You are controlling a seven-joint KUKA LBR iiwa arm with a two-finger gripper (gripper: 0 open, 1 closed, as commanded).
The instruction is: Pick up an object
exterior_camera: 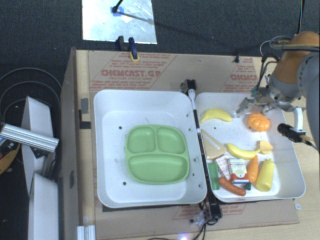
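1. Hovering over the far end of the right bin (295,184), the gripper (256,105) has nothing between its fingers; no object is lifted, so the pick looks not yet done.
2. Gripper state: fingers look spread, pointing down toward the bin floor, with bare white floor visible between them.
3. Nearest candidate is a small orange pumpkin (258,122), lying on the bin floor just beside the gripper on its near side. Whether a fingertip touches it, I cannot tell; it appears to sit flat and unlifted.
4. Other things in the same bin, placed from the pumpkin:
   - a banana (216,115) to its left, near the divider between the bins;
   - a second banana (242,151) nearer the camera;
   - a carrot (253,168) and a yellow bottle (265,175) nearer still, side by side;
   - a small carton (238,168) and a sausage (231,186) at the near end, left of the carrot.
5. Left bin (107,149) holds a green divided plate (157,153), well apart from the pumpkin.
6. Arm pose: the arm (295,71) reaches in from the right, wrist bent down steeply, orange band above the wrist.
7. Judgement: left to do is lowering, closing on the pumpkin and lifting. Its rounded shape may slip out of a pinch.
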